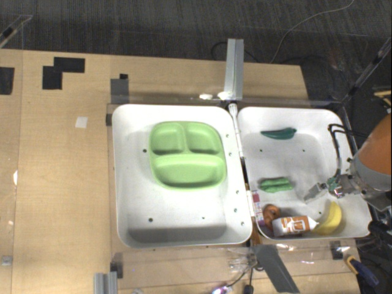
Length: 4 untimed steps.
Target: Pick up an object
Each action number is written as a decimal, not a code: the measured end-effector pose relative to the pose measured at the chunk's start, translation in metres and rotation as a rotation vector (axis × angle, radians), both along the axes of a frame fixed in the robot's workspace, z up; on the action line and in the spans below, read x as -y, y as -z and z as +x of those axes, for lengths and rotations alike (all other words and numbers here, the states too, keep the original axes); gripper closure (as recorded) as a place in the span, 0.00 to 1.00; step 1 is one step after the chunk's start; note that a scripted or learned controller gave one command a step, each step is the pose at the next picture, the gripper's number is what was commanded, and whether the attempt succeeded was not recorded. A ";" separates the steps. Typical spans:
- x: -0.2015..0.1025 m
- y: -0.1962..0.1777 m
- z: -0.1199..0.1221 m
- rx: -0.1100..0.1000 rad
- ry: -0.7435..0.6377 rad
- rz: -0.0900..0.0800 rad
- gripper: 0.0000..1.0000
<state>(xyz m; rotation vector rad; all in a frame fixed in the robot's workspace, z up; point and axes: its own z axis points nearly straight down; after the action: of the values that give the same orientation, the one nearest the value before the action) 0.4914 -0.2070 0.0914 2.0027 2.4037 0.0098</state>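
One camera, fixed above the desk (55,182), looks down at a slant. It stands far enough off to take in both white bins whole: the left bin (177,228) near frame centre, the right bin (318,118) toward the right edge. Dark floor (153,11) runs along the top. The arm (375,158) enters from the right.

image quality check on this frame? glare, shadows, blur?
Camera view: even overhead light, mild glare on the left bin floor, soft shadow along its near wall; the green tray is sharp; the gripper over the right bin is slightly blurred, and small items near the banana are hard to resolve.
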 end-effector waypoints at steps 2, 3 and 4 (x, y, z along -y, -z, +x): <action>-0.002 -0.060 0.018 -0.009 0.119 0.003 0.00; 0.000 0.000 0.001 0.002 0.045 0.001 0.00; -0.001 -0.062 -0.003 -0.008 -0.038 0.001 0.00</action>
<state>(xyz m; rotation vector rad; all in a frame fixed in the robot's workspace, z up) 0.4887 -0.2060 0.1532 1.9611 2.4462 0.0039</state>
